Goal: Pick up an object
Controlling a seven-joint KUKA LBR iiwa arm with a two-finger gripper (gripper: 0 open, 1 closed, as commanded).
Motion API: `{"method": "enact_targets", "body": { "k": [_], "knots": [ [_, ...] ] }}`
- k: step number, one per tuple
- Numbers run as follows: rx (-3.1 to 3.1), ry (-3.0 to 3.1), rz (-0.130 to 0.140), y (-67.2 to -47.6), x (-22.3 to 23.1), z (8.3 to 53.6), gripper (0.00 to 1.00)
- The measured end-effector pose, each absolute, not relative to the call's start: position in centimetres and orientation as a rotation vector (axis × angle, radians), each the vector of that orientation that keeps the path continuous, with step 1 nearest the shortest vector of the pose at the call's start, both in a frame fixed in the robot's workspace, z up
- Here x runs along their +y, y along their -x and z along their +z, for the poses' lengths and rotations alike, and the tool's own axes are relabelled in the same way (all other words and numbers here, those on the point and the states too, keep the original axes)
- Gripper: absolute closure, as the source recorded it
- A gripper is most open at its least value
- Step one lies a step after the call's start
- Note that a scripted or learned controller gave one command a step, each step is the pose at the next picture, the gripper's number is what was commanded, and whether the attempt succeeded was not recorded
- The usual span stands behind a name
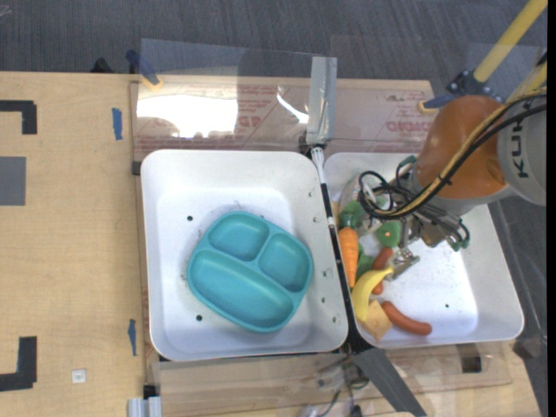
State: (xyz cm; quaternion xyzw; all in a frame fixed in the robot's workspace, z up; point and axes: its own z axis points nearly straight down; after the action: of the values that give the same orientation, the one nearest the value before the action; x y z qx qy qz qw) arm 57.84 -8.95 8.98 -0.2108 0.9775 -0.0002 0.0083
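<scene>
**One Fixed Overhead Camera**

Looking down at a slant from above the bench (61, 233), taking in both white bins (165, 259) at mid-frame, floor along the top, arm (473, 150) entering from the right edge.

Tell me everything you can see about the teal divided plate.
The teal divided plate lies flat in the left bin, turned at a slant to the bin's walls. It looks like smooth plastic, rounded at the corners, with three compartments: one long, two smaller. Nothing lies in it. It rests on the bin floor, apart from the walls.
</scene>
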Motion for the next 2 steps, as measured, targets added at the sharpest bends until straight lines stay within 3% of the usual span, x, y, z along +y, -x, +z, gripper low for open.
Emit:
{"method": "enact_targets", "body": {
  "k": [1, 2],
  "knots": [
    [3.045, 0.653, -0.01, -58.1, -9.1, 10.4, 1.0],
    [3.032, 0.731, -0.009, -61.1, -6.9, 23.9, 1.0]
  ]
}}
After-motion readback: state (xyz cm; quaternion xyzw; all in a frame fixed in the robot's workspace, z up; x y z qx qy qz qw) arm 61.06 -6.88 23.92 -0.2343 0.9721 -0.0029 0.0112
